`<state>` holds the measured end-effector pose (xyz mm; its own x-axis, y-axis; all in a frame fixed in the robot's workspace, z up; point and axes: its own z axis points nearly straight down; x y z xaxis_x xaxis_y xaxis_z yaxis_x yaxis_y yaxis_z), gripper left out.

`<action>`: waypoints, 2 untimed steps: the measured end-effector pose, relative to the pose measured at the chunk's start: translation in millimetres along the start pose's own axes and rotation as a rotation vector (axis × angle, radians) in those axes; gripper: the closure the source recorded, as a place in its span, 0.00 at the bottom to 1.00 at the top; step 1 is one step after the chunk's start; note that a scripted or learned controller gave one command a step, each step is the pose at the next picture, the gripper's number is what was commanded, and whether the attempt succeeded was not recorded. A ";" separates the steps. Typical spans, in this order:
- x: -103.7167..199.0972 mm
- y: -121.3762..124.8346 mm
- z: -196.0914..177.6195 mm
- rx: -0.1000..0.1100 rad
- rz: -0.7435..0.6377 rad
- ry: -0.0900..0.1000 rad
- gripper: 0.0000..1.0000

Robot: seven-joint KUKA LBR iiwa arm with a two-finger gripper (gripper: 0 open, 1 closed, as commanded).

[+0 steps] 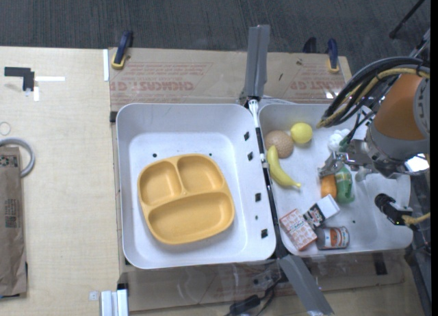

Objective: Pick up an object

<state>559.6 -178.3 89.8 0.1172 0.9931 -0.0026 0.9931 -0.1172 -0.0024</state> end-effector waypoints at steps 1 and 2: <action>-1.1 -0.2 -7.1 0.003 0.000 -0.002 1.00; 43.4 23.3 -119.5 0.000 -0.164 0.000 1.00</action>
<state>588.2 -137.7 209.1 -0.0470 0.9989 -0.0019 0.9989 0.0470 -0.0031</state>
